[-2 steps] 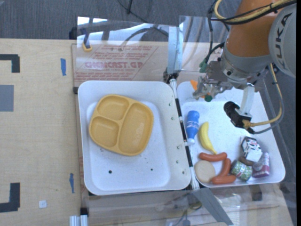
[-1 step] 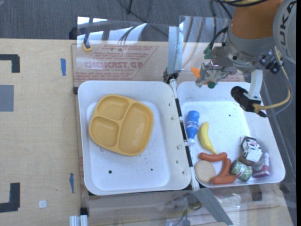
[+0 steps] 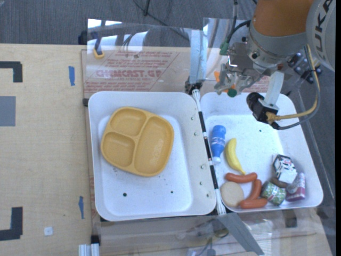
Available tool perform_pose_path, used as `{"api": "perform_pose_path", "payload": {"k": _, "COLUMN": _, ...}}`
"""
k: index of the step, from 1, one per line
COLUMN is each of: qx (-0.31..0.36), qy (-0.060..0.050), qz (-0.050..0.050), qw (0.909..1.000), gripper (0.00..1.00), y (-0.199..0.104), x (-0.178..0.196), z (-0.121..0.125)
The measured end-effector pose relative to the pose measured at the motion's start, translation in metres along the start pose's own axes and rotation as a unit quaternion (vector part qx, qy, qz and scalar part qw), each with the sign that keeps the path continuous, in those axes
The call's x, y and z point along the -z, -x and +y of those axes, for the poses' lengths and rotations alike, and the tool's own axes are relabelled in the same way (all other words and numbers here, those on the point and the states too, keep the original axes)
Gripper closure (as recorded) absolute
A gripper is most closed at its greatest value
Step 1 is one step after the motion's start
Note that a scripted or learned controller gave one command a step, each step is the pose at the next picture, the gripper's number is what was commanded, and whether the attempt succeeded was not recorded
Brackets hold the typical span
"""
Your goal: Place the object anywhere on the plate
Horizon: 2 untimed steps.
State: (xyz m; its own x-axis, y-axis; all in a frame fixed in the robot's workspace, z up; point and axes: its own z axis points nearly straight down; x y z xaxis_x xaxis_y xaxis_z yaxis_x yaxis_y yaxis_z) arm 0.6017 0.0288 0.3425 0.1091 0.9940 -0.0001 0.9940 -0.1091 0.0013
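The pincer (image 3: 233, 84) hangs above the right bin's (image 3: 298, 143) far edge; whether it grips, I cannot tell. The yellow plate (image 3: 137, 141) lies to its lower left; the banana (image 3: 233, 154) sits below.

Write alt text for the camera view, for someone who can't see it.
A yellow divided plate sits in the left white bin; the gripper hangs over the far edge of the right bin. That bin holds a blue bottle, a banana, sausages and small packets.
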Motion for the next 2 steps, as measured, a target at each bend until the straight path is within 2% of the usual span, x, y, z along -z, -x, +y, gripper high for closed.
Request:
{"api": "perform_pose_path", "payload": {"k": 1, "qx": 0.116, "qy": -0.002, "qz": 0.000, "qw": 0.9933, "gripper": 1.00, "y": -0.010, "x": -0.022, "z": -0.058}}
{"api": "perform_pose_path", "payload": {"k": 2, "qx": 0.093, "qy": -0.001, "qz": 0.000, "qw": 0.9957, "gripper": 1.00, "y": -0.087, "x": -0.019, "z": -0.080}}
